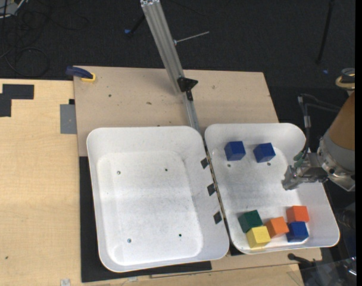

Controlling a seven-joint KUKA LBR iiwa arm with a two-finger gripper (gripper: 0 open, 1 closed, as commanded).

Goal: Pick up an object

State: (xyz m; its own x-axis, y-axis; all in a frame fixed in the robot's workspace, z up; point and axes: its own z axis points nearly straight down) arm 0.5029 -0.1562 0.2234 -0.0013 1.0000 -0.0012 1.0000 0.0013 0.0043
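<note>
- Closest to us, at the near end of the right bin [270, 130], we see a bunch of little blocks huddled together: a yellow block [258, 236], a green block [249, 220], an orange block [278, 225], a red block [298, 213] and a dark blue block [297, 231]. They touch or almost touch each other.
- A bit farther back, at the right side of that bin, we see the gripper [293, 179]. It hangs over bare white floor. Nothing sits between its fingers. We cannot tell if they are wide or narrow, because they are too small and blurry.
- Farther still, near the back of the same bin, two blue blocks [234, 150] stand side by side with a gap between them.
- The left bin [109, 142] has no blocks in it.
- We think the job is at its start: the arm is reaching in and has not picked a block yet.
- Next, we think it must move over one block and come down around it. The two back blocks look easier, since they stand apart. The huddled ones could get bumped.
</note>
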